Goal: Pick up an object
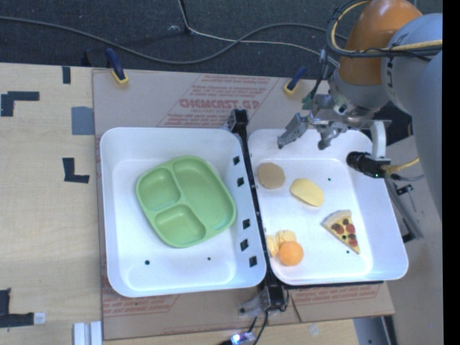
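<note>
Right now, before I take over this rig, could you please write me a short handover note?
Gripper: open, holding nothing, above the far edge of the right bin.
Right bin holds a round tan cookie, a yellow piece, a pizza slice, and an orange ball touching a pale yellow item.
Left bin holds a green divided tray.
Done: nothing picked up yet.
Left: choose an object, descend, grasp and lift it. The cookie looks closest to the gripper.

I get one fixed overhead camera, tilted down on both white bins (115, 214), moderately close; the arm (402, 42) comes in from frame right.
</note>
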`<state>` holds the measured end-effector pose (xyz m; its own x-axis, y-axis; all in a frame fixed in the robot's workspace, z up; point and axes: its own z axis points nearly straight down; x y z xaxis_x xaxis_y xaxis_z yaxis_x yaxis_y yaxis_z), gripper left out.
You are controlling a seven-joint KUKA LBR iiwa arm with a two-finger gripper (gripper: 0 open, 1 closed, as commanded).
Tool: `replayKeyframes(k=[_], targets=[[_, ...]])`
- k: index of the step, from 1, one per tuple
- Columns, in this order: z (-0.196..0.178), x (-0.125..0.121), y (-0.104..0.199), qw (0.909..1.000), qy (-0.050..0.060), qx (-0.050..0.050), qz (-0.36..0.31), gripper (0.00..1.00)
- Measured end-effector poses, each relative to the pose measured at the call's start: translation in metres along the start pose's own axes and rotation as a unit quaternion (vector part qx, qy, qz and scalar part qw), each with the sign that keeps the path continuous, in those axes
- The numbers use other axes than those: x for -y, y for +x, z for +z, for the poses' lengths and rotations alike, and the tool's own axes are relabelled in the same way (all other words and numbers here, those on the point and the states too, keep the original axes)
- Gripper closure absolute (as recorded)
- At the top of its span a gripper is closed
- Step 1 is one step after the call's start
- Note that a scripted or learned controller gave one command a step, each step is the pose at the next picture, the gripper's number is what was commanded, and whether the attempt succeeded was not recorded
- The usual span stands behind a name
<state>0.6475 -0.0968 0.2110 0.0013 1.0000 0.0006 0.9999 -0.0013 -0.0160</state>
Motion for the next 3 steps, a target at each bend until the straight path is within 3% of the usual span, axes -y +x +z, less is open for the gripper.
replayKeyframes(k=[1,3], targets=[[-0.009,-0.003,0.000,1.0000,-0.007,0.001,-0.001,0.00],[0.095,-0.003,-0.002,1.0000,-0.006,0.001,-0.001,0.00]])
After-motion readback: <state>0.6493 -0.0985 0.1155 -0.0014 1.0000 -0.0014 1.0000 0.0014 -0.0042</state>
